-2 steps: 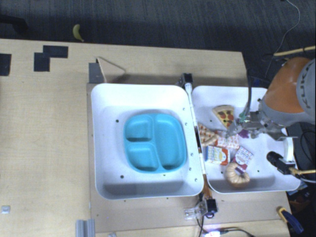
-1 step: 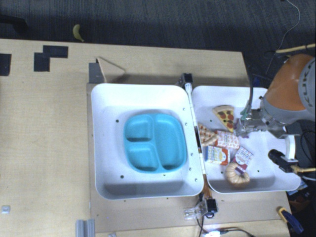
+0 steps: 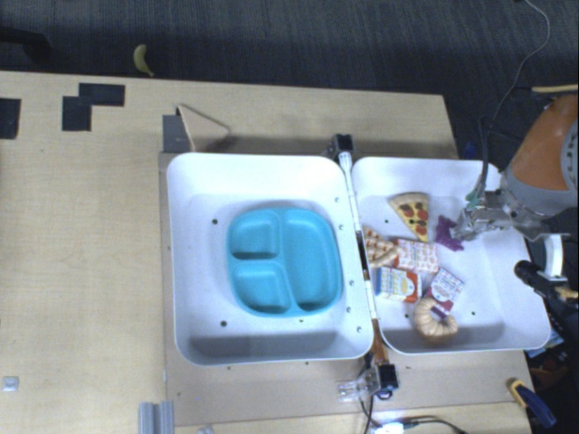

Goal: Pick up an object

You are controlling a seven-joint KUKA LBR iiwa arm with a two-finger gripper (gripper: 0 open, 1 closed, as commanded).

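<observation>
Donut: a tan ring-shaped piece (image 3: 435,319) sits by the front edge of the right bin (image 3: 507,319), closest to us.
Packets: just behind it, a small white-and-red packet (image 3: 446,287), and toward the bin's left wall a blue-and-orange packet (image 3: 395,283) with a red-and-white one (image 3: 417,257) touching it.
Waffle piece: a brownish checkered bit (image 3: 379,248) lies tight against the left wall of the right bin.
Pizza slice: a yellow wedge with red dots (image 3: 412,213) rests toward the back of the right bin, apart from the heap.
Purple item: a small purple thing (image 3: 449,232) lies right of the pizza slice, just beside the gripper's tip.
Gripper: the gripper (image 3: 477,218) hangs low over the right bin's back right part, pointing left at the purple item; nothing is seen between its fingers, and whether they are spread or closed I cannot tell.
Arm: the grey arm with its orange band (image 3: 541,152) comes in over the bin's right edge.
Left bin: the left bin (image 3: 194,242) carries a blue divided tray (image 3: 283,259) in its middle.
Bench: the wooden bench (image 3: 81,269) shows black tape marks (image 3: 90,105) near its back left corner.
</observation>
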